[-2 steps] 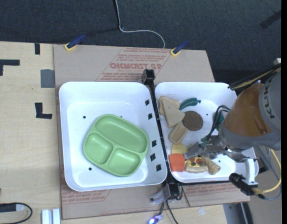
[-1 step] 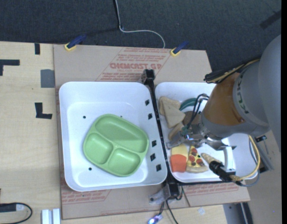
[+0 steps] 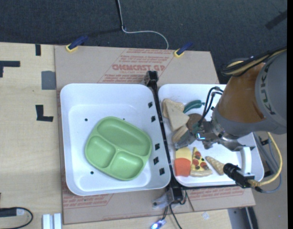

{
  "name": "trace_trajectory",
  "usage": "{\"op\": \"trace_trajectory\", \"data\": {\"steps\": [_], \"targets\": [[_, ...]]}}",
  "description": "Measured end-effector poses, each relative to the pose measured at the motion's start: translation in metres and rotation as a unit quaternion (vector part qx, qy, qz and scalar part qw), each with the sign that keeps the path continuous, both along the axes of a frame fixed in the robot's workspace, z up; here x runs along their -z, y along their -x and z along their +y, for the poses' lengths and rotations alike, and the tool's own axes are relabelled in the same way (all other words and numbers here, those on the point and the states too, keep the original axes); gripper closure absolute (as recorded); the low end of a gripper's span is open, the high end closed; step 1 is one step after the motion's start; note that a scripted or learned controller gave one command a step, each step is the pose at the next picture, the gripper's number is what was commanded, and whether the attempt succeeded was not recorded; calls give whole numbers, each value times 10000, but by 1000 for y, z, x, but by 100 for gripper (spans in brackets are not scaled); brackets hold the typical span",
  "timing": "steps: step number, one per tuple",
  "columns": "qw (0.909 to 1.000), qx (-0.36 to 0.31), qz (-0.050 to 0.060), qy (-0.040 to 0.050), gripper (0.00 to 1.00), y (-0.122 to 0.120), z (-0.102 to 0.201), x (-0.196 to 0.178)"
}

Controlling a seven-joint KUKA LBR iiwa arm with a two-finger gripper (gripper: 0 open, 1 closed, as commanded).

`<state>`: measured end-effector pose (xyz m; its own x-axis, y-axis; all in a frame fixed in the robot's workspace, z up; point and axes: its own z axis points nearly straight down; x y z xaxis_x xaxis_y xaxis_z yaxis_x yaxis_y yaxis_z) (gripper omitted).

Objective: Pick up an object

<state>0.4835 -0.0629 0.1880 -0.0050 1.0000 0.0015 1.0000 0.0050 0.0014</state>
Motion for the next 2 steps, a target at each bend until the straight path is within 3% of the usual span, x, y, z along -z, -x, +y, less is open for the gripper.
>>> {"op": "trace_trajectory", "data": {"steps": [1, 2], "targets": [[10000, -5, 21, 2, 0, -22, 34, -14], [10000, 25, 54, 8, 0, 2, 26, 7]]}}
